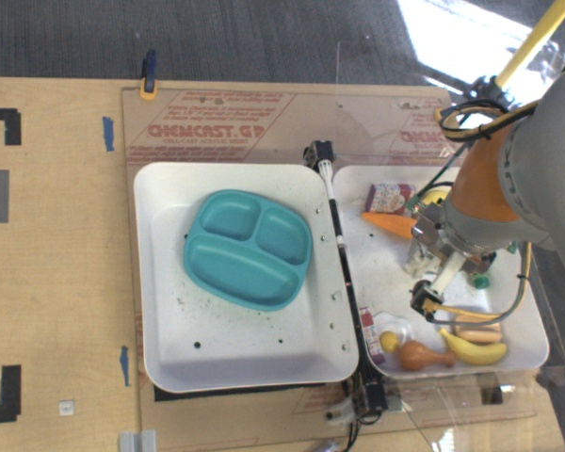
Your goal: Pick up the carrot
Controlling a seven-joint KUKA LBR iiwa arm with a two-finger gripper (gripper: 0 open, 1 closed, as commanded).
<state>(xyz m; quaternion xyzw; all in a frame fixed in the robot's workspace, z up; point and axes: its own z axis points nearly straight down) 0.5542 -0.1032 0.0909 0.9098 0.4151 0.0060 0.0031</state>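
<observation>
You had the carrot [392,223] lying in the right bin [537,342] just below the small pink packet [388,197], its long axis pointing leftward from the gripper [431,273], which sat just beside its thick end; I cannot tell its jaw state.

Around the orange tapered carrot [389,223], the right-hand shallow white bin [386,295] was crowded: a small pink printed packet [387,197] lay just above it, and the grey arm's wrist [457,238] stood just to its right. Below the carrot bare floor lay open. Farther down, a yellow banana [475,348] and a brown pear-shaped toy [418,354] blocked the lower corner.
</observation>
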